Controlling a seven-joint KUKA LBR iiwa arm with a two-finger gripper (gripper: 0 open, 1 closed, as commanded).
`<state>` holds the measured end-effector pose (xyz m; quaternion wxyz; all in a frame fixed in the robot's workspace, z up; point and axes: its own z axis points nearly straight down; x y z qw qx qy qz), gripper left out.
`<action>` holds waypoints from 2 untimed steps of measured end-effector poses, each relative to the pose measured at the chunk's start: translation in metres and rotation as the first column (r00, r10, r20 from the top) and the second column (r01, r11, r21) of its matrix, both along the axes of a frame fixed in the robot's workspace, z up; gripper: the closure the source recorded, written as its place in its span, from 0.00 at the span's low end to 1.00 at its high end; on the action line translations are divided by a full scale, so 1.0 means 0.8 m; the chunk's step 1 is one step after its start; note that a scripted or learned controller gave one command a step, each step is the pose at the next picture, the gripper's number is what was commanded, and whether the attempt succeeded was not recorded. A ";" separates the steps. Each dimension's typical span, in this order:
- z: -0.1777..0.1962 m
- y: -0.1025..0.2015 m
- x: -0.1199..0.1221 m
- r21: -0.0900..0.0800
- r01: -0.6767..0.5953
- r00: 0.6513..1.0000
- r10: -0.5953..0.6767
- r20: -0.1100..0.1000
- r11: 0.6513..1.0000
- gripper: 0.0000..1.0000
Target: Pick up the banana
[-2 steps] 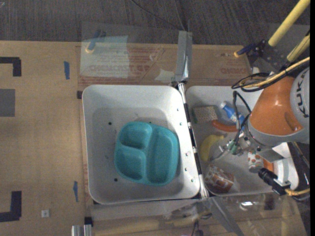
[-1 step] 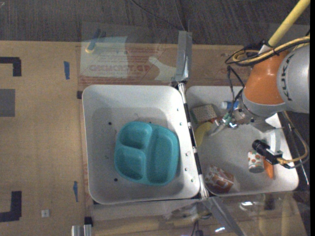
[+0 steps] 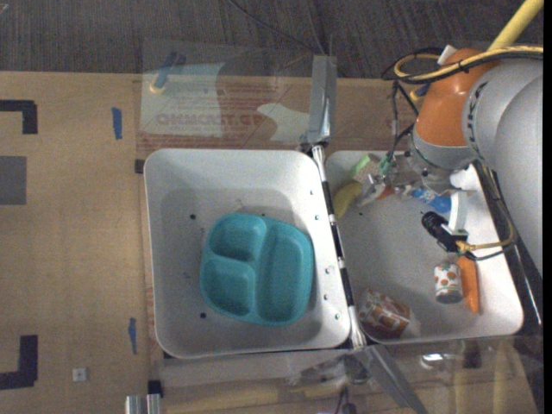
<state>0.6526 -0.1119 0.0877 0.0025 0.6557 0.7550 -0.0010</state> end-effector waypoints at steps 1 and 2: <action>0.000 0.008 0.011 -0.005 -0.110 0.994 0.110 -0.016 0.994 0.00; 0.014 0.012 0.014 -0.001 -0.111 0.994 0.111 -0.007 0.994 1.00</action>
